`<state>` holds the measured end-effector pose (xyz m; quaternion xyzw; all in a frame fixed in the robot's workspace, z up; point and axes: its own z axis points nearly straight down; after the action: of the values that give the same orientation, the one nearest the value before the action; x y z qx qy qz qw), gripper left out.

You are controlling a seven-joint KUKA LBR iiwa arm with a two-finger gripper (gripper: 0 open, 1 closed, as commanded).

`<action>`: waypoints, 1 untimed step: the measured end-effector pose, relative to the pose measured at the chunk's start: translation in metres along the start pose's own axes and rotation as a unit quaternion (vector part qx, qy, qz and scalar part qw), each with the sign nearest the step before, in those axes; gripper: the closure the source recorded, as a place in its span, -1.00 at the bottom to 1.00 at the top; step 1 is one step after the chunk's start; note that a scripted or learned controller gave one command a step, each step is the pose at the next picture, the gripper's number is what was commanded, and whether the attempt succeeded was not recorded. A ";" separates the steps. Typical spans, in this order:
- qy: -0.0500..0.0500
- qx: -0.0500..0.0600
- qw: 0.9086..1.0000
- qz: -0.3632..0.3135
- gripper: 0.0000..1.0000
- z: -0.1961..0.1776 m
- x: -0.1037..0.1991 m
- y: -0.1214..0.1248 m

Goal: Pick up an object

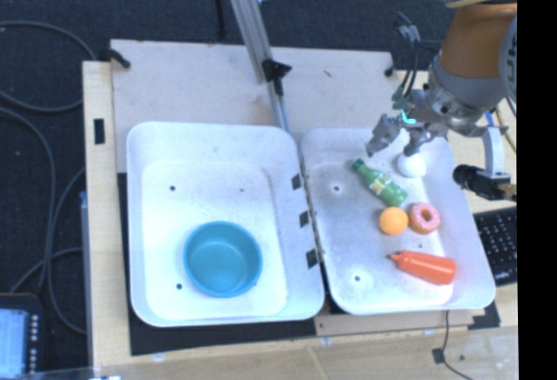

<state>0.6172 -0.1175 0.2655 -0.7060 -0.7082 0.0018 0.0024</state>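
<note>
Pincer (402, 142) hangs spread and unloaded over the right bin's (348, 300) far end, white egg (412, 165) just beneath its right finger, green bottle (379, 181) just below-left. Orange ball (393, 221), pink donut (425, 217) and carrot (424, 266) lie nearer the camera. Risk: the round egg squirts sideways on closing (smooth plastic floor). Blue bowl (223, 258) sits well left; bench (191, 83) on dark carpet, cables around.

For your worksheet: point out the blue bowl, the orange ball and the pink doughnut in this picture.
blue bowl (223, 258): camera view, middle of its inside.
orange ball (393, 221): camera view, centre of its top.
pink doughnut (425, 218): camera view, on its ring.
</note>
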 end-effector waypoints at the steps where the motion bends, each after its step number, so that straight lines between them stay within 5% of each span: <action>1: 0.000 -0.003 1.000 0.000 -1.00 -0.003 0.000 0.001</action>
<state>0.6185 -0.1175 0.2689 -0.7058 -0.7084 -0.0004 -0.0002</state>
